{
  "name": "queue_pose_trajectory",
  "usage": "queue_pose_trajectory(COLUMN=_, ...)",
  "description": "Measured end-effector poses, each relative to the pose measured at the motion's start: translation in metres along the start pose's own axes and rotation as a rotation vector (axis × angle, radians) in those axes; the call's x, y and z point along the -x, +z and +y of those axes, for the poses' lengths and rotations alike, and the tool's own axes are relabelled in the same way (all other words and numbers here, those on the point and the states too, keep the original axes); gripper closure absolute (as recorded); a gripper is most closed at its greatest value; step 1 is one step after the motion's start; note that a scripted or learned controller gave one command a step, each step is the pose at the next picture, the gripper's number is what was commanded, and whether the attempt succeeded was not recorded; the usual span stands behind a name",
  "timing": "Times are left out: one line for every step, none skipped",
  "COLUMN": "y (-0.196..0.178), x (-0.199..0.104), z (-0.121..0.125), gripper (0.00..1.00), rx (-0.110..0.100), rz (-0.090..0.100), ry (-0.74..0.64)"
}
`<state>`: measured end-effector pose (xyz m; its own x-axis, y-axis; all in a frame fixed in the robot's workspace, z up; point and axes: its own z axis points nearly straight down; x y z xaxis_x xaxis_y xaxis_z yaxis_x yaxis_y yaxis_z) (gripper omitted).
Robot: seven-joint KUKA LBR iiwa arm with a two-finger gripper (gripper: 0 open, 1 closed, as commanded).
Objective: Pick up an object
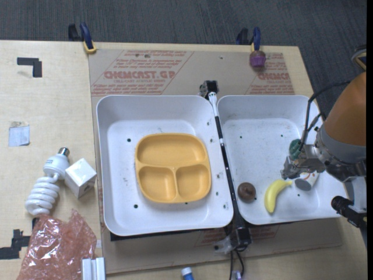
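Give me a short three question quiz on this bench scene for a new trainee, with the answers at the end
1. True or false: the yellow divided plate lies in the left bin.
2. Which object lies nearest the gripper? A) banana B) spiral light bulb C) purple object by the clamp
3. Fill in: the small brown round object sits just to the ____ of the banana in the camera view.

Key: 1 true; 2 A; 3 left

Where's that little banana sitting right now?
The banana lies in the right-hand bin, near its front edge. A small brown ball sits just to its left, and the gripper is just above and to its right.
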<state>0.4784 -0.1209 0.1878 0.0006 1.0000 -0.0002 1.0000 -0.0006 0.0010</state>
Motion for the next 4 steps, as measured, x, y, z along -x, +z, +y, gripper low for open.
queue_pose_trajectory(y=0.004, x=-0.007, z=0.010, gripper=1.00, rx=0.000, rz=0.000, ry=-0.002)
queue_pose_trajectory(y=0.005, x=0.004, z=0.005, gripper=1.00, rx=0.000, rz=-0.001, ry=0.000)
queue_pose_trajectory(y=0.005, x=0.005, z=0.007, gripper=1.00, rx=-0.001, rz=0.000, ry=0.000)
queue_pose_trajectory(y=0.007, x=0.000, z=0.008, gripper=1.00, rx=-0.001, rz=0.000, ry=-0.002)
